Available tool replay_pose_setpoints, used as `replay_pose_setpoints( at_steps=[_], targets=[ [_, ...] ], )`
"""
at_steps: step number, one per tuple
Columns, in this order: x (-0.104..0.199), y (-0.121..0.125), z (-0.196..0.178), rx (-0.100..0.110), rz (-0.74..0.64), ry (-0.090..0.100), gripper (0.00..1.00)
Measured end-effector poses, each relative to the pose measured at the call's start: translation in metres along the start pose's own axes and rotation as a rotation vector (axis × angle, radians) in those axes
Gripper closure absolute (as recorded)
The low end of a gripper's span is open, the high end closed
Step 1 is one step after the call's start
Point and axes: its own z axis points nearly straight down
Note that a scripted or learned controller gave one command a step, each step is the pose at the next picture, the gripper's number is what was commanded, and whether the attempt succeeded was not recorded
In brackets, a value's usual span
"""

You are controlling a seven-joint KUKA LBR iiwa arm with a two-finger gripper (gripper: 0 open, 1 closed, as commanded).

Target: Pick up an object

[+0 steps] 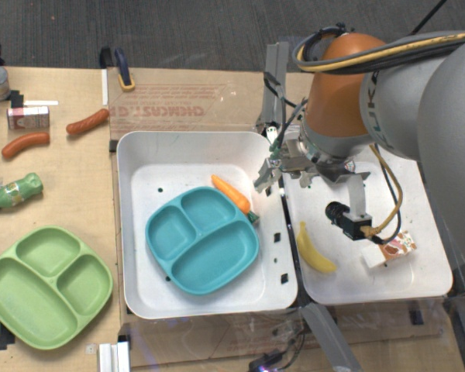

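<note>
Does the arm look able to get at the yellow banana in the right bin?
Probably yes: the yellow banana lies uncovered in the white bin, and the gripper hangs close by.

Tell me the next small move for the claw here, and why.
Probably slide the claw a little toward the view's left, over the carrot, before lowering. The claw hangs over the right wall of the left bin, not over any object, and the carrot is the nearest thing, lying against the teal plate in that bin.
</note>
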Motion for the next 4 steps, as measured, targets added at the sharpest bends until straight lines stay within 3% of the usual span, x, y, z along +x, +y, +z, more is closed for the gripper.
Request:
replay_pose_setpoints(
  at_steps=[1, 2, 3, 4],
  targets=[
    [0.037, -0.021, 0.039, -0.013, 0.084, -0.025, 0.00],
    [0.059, 0.084, -0.052, -0.004, 0.126, -0.001, 0.00],
    [0.086, -0.032, 0.053, 0.002, 0.218, -0.001, 0.00],
    [0.063, 0.076, -0.015, -0.004, 0.221, -0.001, 0.00]
  ],
)
